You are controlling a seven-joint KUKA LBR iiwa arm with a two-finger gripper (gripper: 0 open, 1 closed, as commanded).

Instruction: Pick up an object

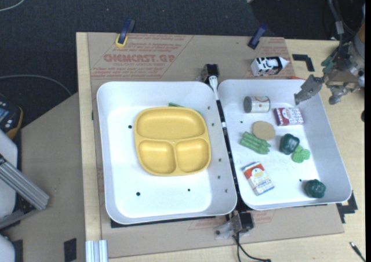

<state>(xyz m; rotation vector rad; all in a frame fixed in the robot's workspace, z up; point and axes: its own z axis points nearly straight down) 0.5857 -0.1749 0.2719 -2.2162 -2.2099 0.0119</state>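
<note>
My gripper hangs over the far right corner of the right bin, fingers spread open with nothing between them. Just below and left of it lies a red and white packet. In the same bin lie a small grey can on its side, a tan round disc, a bunch of green beans, a dark green pepper, a light green piece, a red and white carton and a dark green lump.
The left bin holds a yellow divided plate with a green sliver behind it. A black and white toy sits on the cardboard beyond the right bin. Clamps hold the far board edge.
</note>
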